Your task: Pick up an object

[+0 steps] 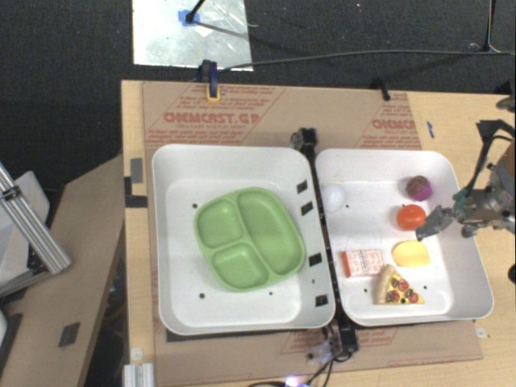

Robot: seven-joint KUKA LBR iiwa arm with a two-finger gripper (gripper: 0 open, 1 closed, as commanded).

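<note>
The right bin holds several toy foods: a purple round piece, a red tomato, a yellow piece, a pizza slice, a red-and-white packet and a white ball. My gripper reaches in from the right, above the bin's right side. It is open, its fingers spread apart with nothing between them. One dark fingertip sits just right of the tomato and above the yellow piece.
A green divided plate lies in the left bin. Black clips run along the ridge where the two bins meet. Both bins rest on a cardboard sheet; a metal frame stands at far left.
</note>
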